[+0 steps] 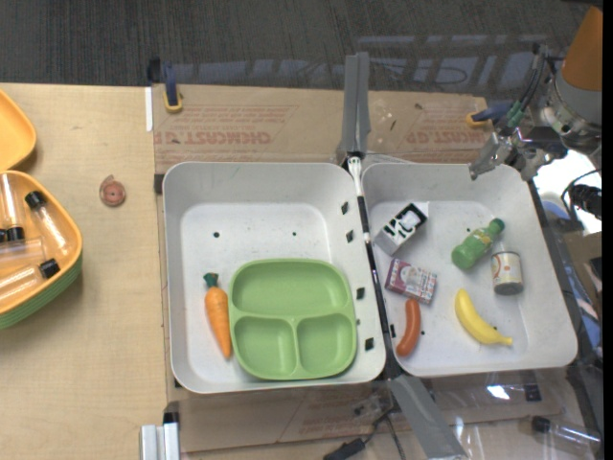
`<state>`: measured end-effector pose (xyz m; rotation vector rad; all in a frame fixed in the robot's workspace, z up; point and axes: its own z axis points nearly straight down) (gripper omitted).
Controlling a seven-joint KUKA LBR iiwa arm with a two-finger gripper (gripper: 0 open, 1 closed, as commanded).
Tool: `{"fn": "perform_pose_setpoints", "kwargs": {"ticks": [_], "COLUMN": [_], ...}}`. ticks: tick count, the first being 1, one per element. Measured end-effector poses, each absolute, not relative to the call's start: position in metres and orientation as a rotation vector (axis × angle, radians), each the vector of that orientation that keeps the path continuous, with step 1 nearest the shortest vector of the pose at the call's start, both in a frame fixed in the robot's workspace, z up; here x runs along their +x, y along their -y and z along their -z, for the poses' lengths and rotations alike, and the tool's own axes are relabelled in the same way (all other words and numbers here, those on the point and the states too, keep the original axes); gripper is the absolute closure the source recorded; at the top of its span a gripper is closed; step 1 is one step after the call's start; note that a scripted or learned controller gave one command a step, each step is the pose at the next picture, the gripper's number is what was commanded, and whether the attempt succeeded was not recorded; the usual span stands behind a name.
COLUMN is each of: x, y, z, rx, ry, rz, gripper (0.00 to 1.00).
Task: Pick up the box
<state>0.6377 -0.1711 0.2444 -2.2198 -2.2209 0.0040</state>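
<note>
Two boxes lie in the right bin (546, 286). A small black-and-white box (404, 226) sits tilted near the bin's left wall. A flat pink and maroon box (412, 280) lies just below it. My gripper (503, 166) hangs over the bin's far right corner, well apart from both boxes, up and to their right. Its fingers (481, 165) stand open with nothing between them.
The right bin also holds a green bottle (476, 244), a small can (507, 271), a banana (481, 319) and a red sausage (409, 326). In the left bin (192, 209) are a green divided plate (292, 319) and a carrot (218, 316). An orange tray (34, 247) sits at far left.
</note>
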Motion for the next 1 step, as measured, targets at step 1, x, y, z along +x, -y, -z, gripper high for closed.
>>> {"fn": "perform_pose_setpoints", "kwargs": {"ticks": [1], "x": [0.5717], "y": [0.1174], "z": [-0.2328], "rx": [-2.094], "ry": [2.34], "rz": [-0.003], "gripper": [0.0]}}
